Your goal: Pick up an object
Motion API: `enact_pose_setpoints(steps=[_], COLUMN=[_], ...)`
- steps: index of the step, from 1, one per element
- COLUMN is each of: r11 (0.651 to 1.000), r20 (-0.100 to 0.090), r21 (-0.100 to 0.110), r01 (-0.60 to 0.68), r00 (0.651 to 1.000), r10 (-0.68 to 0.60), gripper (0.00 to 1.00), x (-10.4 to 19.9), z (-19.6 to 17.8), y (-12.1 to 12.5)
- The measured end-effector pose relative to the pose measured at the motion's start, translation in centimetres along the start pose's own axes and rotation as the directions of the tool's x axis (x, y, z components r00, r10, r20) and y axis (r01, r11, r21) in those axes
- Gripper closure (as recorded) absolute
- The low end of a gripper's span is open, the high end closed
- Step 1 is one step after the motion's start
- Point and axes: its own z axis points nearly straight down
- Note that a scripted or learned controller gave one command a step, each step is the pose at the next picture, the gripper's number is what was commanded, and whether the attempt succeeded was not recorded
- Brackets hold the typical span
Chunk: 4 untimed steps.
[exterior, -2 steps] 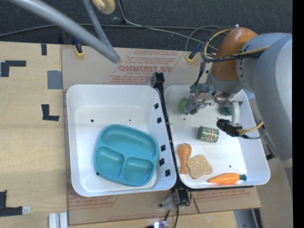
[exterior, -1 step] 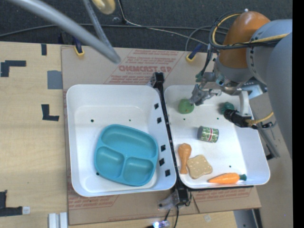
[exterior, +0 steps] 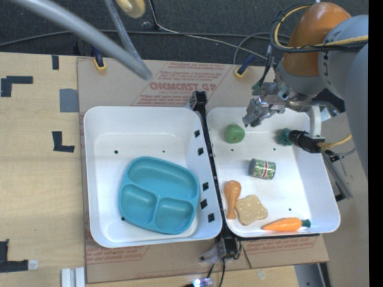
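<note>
My gripper (exterior: 252,118) hangs over the back left part of the right bin (exterior: 317,184), with nothing seen in it. A green ball (exterior: 234,133) lies just below and to the left of it, apart from it. Further forward in the same bin are a green can (exterior: 262,168) on its side, an orange drumstick (exterior: 231,197), a slice of bread (exterior: 251,209) and a carrot (exterior: 284,224) along the front wall.
A blue divided plate (exterior: 158,195) lies in the left bin (exterior: 99,130). A black divider (exterior: 206,154) runs between the two bins. The arm's orange band (exterior: 311,34) and grey body stand over the right bin's back right corner.
</note>
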Motion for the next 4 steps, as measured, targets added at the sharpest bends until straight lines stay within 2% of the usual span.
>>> enact_pose_setpoints(steps=[1, 3, 4], r11=[1.000, 1.000, 1.000], r20=[-0.001, 0.000, -0.001], r21=[0.004, 0.006, 0.006], r01=[0.004, 0.003, 0.005], r00=[1.000, 1.000, 1.000], r10=[-0.004, -0.003, -0.005], gripper=[1.00, 1.00, 1.00], x=[5.7, 14.8, 19.1], z=[-0.2, 0.7, -1.1], y=[-1.5, -5.5, -8.5])
